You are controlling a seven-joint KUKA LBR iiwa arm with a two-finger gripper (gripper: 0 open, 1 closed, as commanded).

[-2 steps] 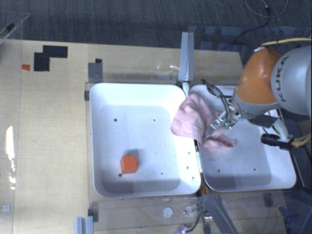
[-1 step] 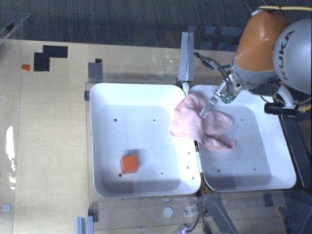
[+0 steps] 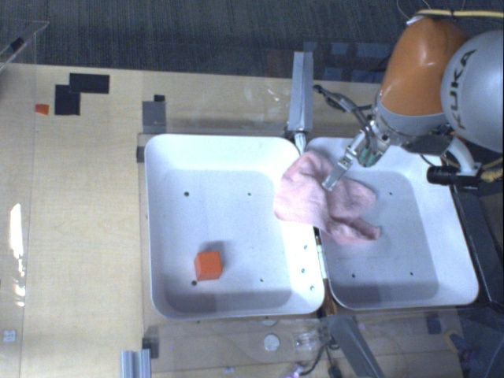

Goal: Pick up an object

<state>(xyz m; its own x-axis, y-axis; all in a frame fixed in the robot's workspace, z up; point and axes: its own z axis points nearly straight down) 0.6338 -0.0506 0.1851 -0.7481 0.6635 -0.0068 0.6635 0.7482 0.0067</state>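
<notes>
Gripper [image 3: 337,176] of mine sits on the pink cloth [image 3: 324,199], which drapes over the divider between the two white bins [image 3: 236,305]; whether it grips the fabric I cannot tell. I should pinch a thick fold firmly, then lift straight up.

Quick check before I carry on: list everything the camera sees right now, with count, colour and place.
bins: 2, white, side by side on the bench; left one, right one
cloth: 1, pink, draped over the divide between the bins, part in each
block: 1, orange, lower left area of the left bin
bench: 1, light wood, under and around the bins
marks: a few black shapes, bench's upper left
small square: 1, orange, bench's upper left, beside the black marks
arm: 1, grey with orange band, reaching in from the right
hand: 1, on the cloth in the right bin
</notes>
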